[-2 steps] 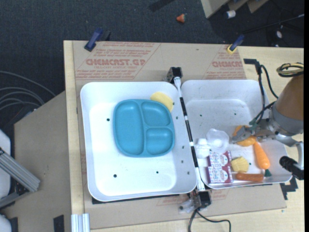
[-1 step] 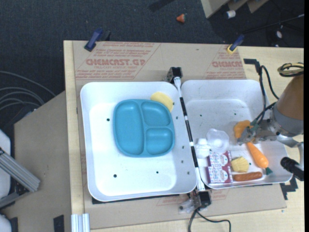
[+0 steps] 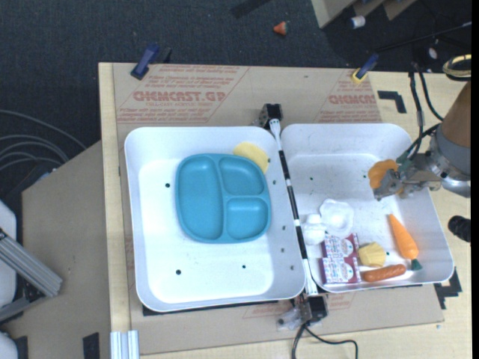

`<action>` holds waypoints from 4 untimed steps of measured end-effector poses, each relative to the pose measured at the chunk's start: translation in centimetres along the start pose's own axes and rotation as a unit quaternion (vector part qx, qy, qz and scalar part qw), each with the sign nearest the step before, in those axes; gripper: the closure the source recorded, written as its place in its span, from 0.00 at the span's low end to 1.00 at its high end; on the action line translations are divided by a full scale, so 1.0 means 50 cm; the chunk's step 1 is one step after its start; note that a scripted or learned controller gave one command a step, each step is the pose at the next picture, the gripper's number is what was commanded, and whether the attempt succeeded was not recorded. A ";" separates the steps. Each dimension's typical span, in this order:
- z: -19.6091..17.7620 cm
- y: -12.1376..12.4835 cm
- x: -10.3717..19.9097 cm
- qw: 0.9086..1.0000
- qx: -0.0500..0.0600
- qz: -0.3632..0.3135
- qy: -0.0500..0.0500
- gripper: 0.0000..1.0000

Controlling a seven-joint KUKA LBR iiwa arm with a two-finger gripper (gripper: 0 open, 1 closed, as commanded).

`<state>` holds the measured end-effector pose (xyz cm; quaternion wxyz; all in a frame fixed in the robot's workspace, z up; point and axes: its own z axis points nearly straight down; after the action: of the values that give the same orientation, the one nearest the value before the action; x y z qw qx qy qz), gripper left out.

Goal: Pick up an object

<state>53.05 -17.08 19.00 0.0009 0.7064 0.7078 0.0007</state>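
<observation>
The end effector (image 3: 391, 184) sits just beside an orange object (image 3: 380, 172) in the right bin (image 3: 329, 137); whether it grips is unclear.

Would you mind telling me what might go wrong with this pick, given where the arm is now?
1. The end effector sits against an orange object near the right bin's far wall; a shallow contact could let it slip out on lifting.
2. That spot is close to the wall, so a descent might clip it.
3. The carrot, sausage and packet crowd the near corner, so a retry there may snag a neighbour.
</observation>
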 end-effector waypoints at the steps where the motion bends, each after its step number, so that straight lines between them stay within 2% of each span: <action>1: -0.102 -0.102 0.102 1.000 0.002 0.000 0.001 1.00; 2: -0.124 -0.091 0.236 1.000 0.001 0.000 0.000 1.00; 4: -0.124 -0.102 0.288 1.000 0.003 0.001 0.001 1.00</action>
<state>47.90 -2.71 25.21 -0.0015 0.7069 0.7073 -0.0008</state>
